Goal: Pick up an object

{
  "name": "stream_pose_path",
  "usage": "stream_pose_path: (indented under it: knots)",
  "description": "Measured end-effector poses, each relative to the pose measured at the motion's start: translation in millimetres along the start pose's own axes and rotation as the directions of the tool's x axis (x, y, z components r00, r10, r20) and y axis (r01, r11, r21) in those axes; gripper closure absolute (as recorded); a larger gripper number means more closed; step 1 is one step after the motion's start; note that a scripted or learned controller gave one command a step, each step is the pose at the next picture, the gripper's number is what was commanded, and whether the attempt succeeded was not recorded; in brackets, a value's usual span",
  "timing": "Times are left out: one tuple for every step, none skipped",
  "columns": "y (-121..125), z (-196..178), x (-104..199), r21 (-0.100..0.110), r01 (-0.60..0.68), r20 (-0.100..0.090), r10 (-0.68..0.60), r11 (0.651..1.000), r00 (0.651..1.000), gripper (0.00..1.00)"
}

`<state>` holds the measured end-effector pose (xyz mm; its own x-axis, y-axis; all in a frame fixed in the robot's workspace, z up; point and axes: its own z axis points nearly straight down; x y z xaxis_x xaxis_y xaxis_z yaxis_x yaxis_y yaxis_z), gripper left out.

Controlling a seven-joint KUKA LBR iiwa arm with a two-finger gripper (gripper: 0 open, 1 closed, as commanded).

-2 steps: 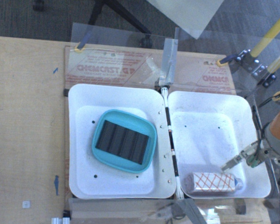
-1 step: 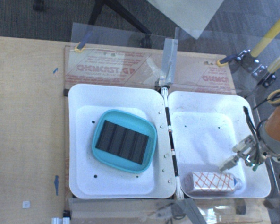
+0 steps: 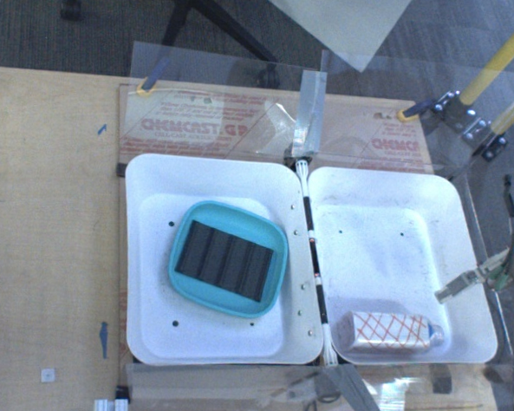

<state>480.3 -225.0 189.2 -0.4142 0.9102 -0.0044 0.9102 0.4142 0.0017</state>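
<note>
Now, progress: nothing lifted yet, whole pick left.
Gripper (image 3: pixel 496 274): seen at right bin's (image 3: pixel 413 210) edge; grip state cannot be told.
Tube (image 3: pixel 393 330): lying in right bin.
Tray (image 3: pixel 228 259): left bin (image 3: pixel 153 194).

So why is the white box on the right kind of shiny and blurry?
In the camera view, the right bin reflects overhead light, so its floor looks washed out and speckled; the left bin looks more even. The clear sheet behind the bins shows faint glare. The red-checked packet looks soft, slightly out of focus.
</note>
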Motion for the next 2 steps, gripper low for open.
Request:
stream_pose_path:
  knots:
    - [25.4,99.4,42.4,-0.013,0.093,0.012,-0.093,0.996,0.996,0.0]
    - [3.4,67.3,8.2,0.001,-0.175,-0.001,0.175,0.985,0.985,0.0]
